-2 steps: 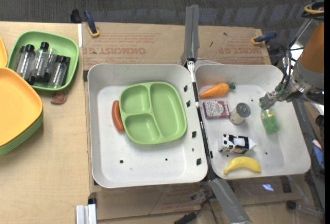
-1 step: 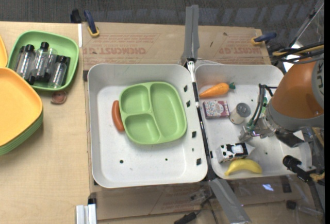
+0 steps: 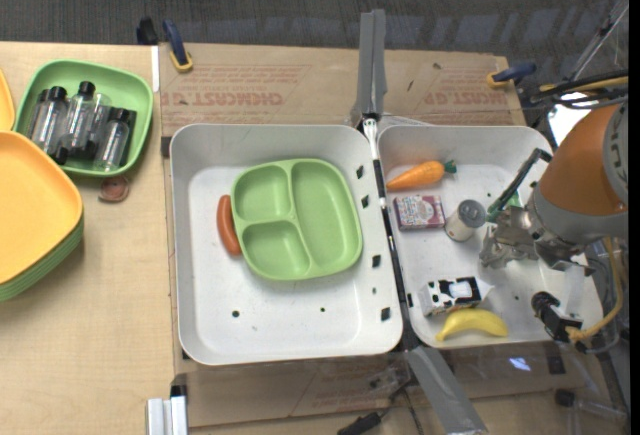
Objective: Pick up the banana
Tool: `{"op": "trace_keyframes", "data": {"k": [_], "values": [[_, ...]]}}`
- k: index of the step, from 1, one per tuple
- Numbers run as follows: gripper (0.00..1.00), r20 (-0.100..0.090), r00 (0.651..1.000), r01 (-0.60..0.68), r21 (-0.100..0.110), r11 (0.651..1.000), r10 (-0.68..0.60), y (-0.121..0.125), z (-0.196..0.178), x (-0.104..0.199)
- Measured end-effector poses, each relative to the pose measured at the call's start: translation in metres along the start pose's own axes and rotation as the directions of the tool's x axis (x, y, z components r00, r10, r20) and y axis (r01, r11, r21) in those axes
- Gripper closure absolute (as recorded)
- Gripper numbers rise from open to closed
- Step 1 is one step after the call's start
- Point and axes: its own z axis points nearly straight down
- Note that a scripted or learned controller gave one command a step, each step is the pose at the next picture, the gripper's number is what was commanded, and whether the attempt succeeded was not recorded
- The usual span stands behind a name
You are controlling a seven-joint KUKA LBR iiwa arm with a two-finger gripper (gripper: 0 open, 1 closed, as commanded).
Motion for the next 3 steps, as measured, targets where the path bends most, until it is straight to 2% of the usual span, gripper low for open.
{"op": "trace_keyframes", "data": {"k": [1,2,3], "values": [[1.0,-0.001,1.0,0.023,0.001,1.0,-0.023,-0.032,0.0,-0.004],[1.0,0.0,0.949,-0.314,0.002,0.949,0.314,-0.03,0.0,-0.012],[1.0,0.001,0.803,-0.596,0.002,0.803,0.596,0.004,0.0,-0.048]]}}
